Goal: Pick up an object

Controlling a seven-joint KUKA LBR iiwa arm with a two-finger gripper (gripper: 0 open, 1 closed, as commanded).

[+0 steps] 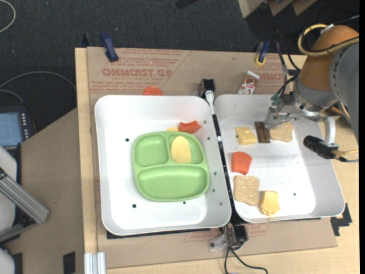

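Note:
My gripper [276,116] hangs low over the far part of the right bin [299,173]. Just below it lie a tan biscuit-like piece [282,133] and a small brown bar [262,133], with a pale yellow block [246,135] to their left. I cannot make out whether it touches any of them. Nearer the front of that bin are a red piece [241,162], a tan cracker [246,189] and a yellow ridged piece [270,202].
The left bin [114,153] holds a green divided plate [170,178] with a yellow piece [181,149] in one compartment, and an orange-red piece [190,127] behind it. A small carton [248,85] stands on the bench beyond the bins. Blue clamps [109,47] grip the far edge.

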